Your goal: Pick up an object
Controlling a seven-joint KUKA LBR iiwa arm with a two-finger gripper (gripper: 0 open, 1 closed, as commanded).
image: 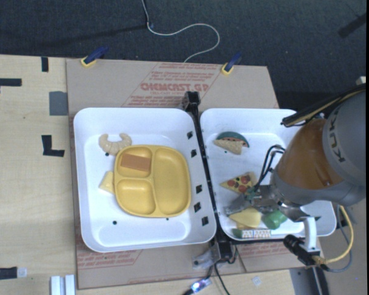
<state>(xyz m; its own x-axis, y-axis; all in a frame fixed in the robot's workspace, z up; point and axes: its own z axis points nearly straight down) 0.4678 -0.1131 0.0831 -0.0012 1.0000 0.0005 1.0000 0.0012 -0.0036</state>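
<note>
The gripper [253,203] is low in the right bin [265,120], near its front edge, with a yellow wedge-shaped toy [245,218] just below it, a green round toy [274,219] to its right and a pizza-slice toy [238,182] just above it; I cannot tell whether its fingers are apart or together, nor whether they grip anything. A taco-like toy [232,143] lies further back in the same bin. The left bin [86,165] holds a yellow divided tray [154,180] with a brown slab [135,162] in one compartment, a beige curved piece [114,142] near its back-left corner and a pale yellow wedge [106,182] touching its left side
</note>
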